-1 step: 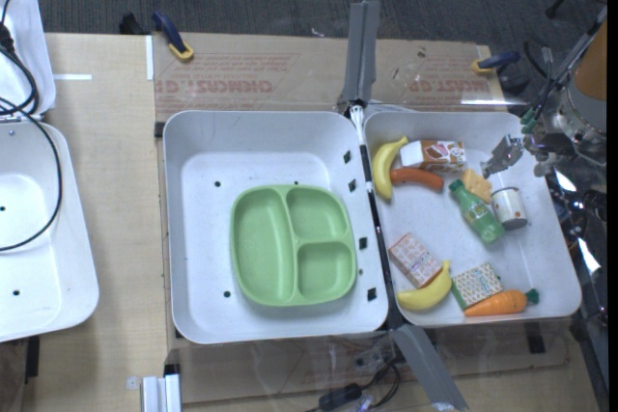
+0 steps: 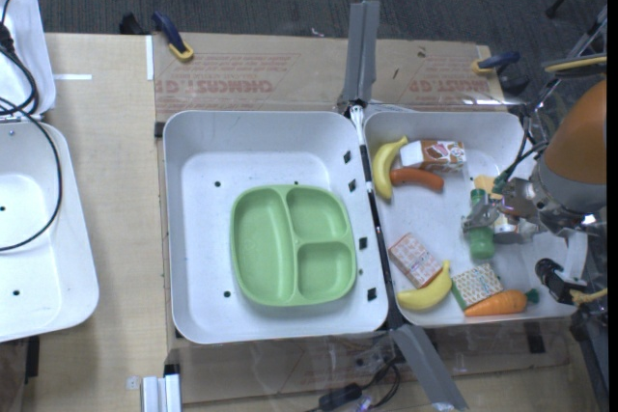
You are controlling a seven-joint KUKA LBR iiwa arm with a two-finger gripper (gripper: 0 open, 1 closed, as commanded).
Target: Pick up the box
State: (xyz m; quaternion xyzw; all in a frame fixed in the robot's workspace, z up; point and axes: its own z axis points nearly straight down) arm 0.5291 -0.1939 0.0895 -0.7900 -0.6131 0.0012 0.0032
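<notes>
The arm (image 2: 579, 150) reached in from the right, over the right bin (image 2: 439, 119). Its pincer (image 2: 488, 225) hung low beside a green bottle (image 2: 480, 232), touching or nearly touching it; whether the pincer was spread or pressed together could not be told. The box (image 2: 414, 258), patterned pink, lay tilted in the lower middle of that bin, against a banana (image 2: 426, 293) and left of the pincer, apart from it. A second patterned box (image 2: 477, 284) sat just above a carrot (image 2: 496, 303). Near the bin's top lay another banana (image 2: 385, 166), a red sausage (image 2: 417, 178) and a small carton (image 2: 434, 153). The left bin (image 2: 188, 207) held a green divided plate (image 2: 294, 246).
</notes>
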